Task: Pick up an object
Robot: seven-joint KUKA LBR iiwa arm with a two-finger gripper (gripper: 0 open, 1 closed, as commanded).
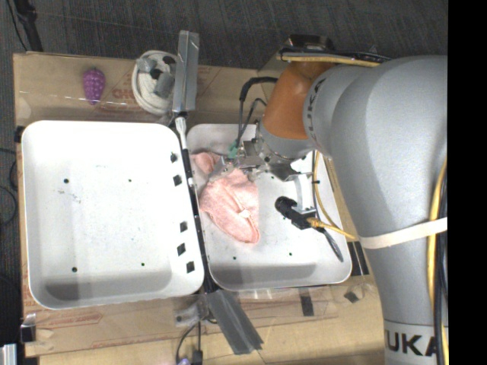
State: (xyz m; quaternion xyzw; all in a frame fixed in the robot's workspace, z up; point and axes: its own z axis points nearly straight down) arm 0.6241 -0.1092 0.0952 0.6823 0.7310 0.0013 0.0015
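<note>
Status: pick not yet done, as far as visible.
- Gripper [245, 158] is low in the right bin [319, 274], at the top edge of the pink soft lump [232, 207] (cloth or plush, cannot tell which).
- Gripper open or closed: cannot tell, as the wrist hides it. No proof of a hold.
- Lump lies on the bin floor, left of centre, close to the wall shared by the 2 bins. A smaller pink bit [201, 162] sits just above it.

Left to do (judgement): secure a grip, lift clear.

Surroundings:
- Left bin [99, 204] has bare floor.
- Purple thing [93, 84] and white coil [152, 82] lie on the bench behind the bins, well apart from the gripper.

Obstruction (judgement): the shared wall close to the lump limits approach room.
</note>
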